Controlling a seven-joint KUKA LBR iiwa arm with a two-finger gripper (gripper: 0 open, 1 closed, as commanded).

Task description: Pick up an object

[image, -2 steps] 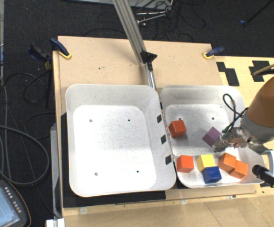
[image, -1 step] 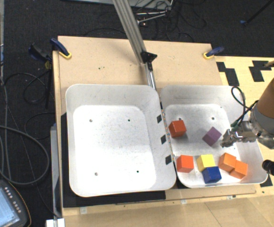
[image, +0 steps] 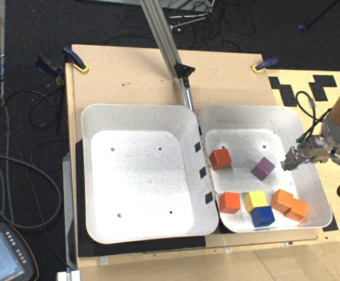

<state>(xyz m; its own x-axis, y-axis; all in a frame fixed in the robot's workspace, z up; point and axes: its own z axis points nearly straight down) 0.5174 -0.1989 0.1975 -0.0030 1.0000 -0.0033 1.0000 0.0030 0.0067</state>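
Observation:
The right bin (image: pixel 249 119) holds several small blocks. An orange-red cube (image: pixel 220 158) sits near its left wall and a purple block (image: pixel 263 168) lies mid-bin. Along the front are an orange cube (image: pixel 230 202), a yellow cube (image: pixel 255 200), a blue cube (image: pixel 263 216) and two orange blocks (image: pixel 289 204) close together. My gripper (image: pixel 291 160) hangs over the bin's right part, just right of the purple block and above the orange pair. Nothing shows in its grasp.
The left bin (image: pixel 138 171) lies beside the right one, sharing a middle edge. A slanted metal pole (image: pixel 161 28) crosses the bench's back. Clamps (image: pixel 76 60) sit at the bench's far corners. A checker marker (image: pixel 302 89) lies at the right.

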